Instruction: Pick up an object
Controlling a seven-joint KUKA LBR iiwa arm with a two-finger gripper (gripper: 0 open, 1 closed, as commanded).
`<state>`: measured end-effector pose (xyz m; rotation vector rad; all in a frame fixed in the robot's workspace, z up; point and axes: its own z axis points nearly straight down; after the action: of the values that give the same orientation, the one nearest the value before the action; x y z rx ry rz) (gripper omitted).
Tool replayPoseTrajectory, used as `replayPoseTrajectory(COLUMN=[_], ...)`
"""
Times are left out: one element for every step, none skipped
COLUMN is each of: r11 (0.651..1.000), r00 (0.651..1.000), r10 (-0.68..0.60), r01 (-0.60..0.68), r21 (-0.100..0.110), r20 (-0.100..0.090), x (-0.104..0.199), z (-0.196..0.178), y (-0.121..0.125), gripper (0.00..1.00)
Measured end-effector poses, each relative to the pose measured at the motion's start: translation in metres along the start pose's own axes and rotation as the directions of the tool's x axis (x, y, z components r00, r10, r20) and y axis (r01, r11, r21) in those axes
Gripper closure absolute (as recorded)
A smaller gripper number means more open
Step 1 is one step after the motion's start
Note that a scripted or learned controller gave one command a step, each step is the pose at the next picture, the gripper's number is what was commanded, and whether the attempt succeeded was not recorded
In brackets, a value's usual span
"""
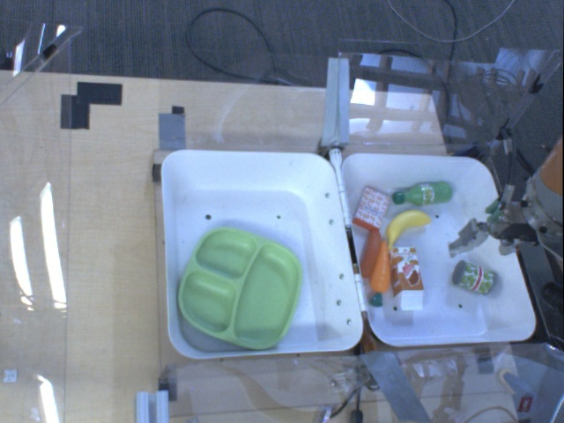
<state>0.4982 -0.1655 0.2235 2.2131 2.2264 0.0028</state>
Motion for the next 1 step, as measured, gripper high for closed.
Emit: replayPoseTrajectory(r11=[0.999], r00=[0.999], r10=[-0.046], r01=[0.046], r21=[-0.004], r20=[0.000], x=[0.0749], z=[0.1244], y=[0.0201], gripper=[0.00])
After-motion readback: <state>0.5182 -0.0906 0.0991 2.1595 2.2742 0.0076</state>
